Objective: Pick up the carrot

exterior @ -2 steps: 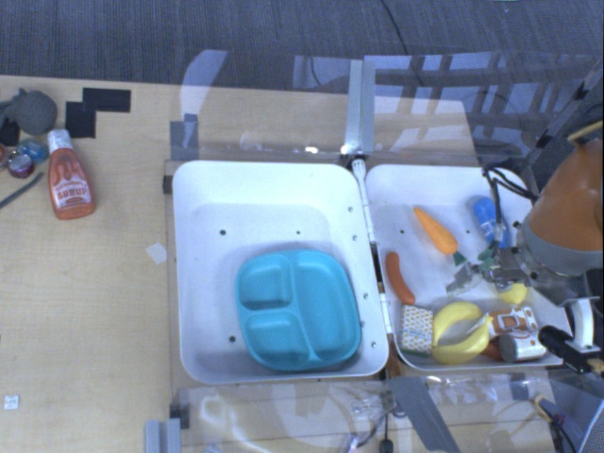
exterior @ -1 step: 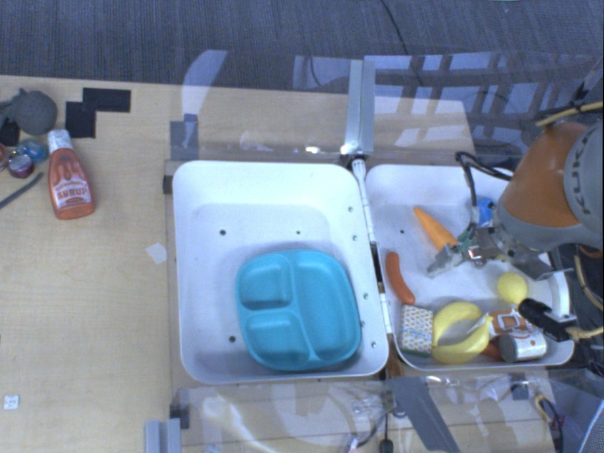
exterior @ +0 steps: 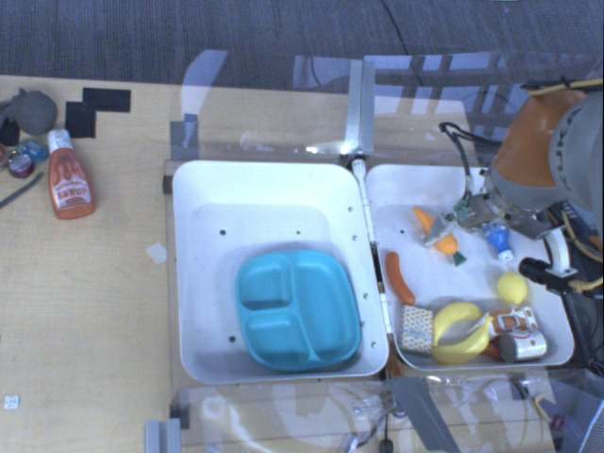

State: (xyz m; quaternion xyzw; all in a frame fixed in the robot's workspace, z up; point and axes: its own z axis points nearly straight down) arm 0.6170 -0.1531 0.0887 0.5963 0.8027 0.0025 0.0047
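Observation:
The carrot [exterior: 448, 246] is a small orange piece with a green end, lying in the upper middle of the right bin [exterior: 382, 196]. A second small orange wedge [exterior: 423, 219] sits just up and left of it. My gripper [exterior: 464, 217] hangs low over the bin, right beside the carrot on its upper right side, at the end of the grey arm with the orange band [exterior: 528, 144]. Part of the carrot is hidden by the gripper's tip.
The right bin also holds a red sausage [exterior: 399, 277], a banana [exterior: 460, 331], a lemon [exterior: 511, 288], a blue bottle [exterior: 497, 240], a patterned packet [exterior: 416, 327] and a can [exterior: 522, 346]. A blue divided plate [exterior: 297, 308] lies in the left bin [exterior: 203, 206]. A ketchup bottle [exterior: 70, 185] rests on the bench at left.

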